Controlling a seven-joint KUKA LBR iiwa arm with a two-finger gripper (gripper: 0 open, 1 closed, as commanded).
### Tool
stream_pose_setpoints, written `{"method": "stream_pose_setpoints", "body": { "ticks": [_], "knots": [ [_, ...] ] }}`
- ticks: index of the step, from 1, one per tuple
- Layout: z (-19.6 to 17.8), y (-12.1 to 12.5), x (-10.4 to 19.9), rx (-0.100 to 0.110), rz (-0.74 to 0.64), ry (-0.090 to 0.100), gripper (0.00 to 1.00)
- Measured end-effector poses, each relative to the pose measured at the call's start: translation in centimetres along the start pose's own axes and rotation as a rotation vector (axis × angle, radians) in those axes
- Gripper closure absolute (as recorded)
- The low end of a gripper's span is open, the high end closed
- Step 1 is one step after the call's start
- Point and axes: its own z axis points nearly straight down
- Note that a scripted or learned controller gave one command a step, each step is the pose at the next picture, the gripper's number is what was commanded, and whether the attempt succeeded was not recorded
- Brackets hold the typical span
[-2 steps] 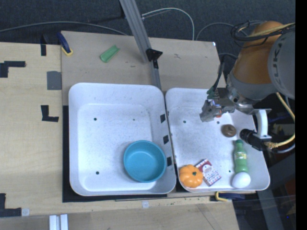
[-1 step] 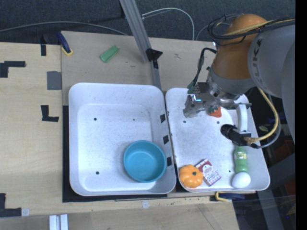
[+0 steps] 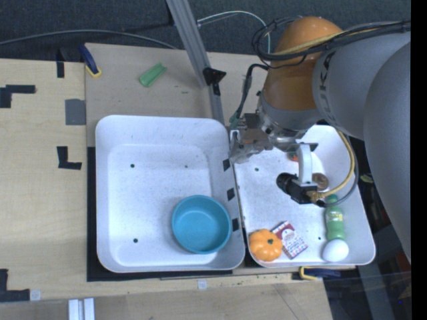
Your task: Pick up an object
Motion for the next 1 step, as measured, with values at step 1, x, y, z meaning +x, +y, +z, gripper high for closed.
{"method": "stream_pose_setpoints", "body": {
  "ticks": [1],
  "knots": [
    [-0.12,0.86,5.35,-0.001,0.001,-0.001,1.00]
  ]
}}
